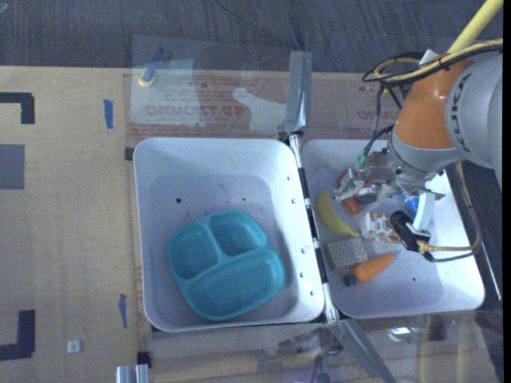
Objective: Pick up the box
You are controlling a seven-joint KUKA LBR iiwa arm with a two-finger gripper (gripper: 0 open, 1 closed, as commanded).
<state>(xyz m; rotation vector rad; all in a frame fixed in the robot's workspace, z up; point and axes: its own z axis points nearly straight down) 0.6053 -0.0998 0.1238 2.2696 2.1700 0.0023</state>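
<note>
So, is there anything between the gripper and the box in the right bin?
Nothing visible does. The gripper hangs just over the white and orange box; banana, grey block and carrot lie beside it, not between.

— Where can I get in?

— I see lots of bare floor in the left bin [160,174], above the blue tray [226,263].

— And the right bin [455,290]?

— It's crowded. The arm [447,114] hangs over the top part. The banana [333,216], a grey speckled block [347,252] and the carrot [372,268] sit close together in the middle. I see bare floor in the bottom right corner.
</note>
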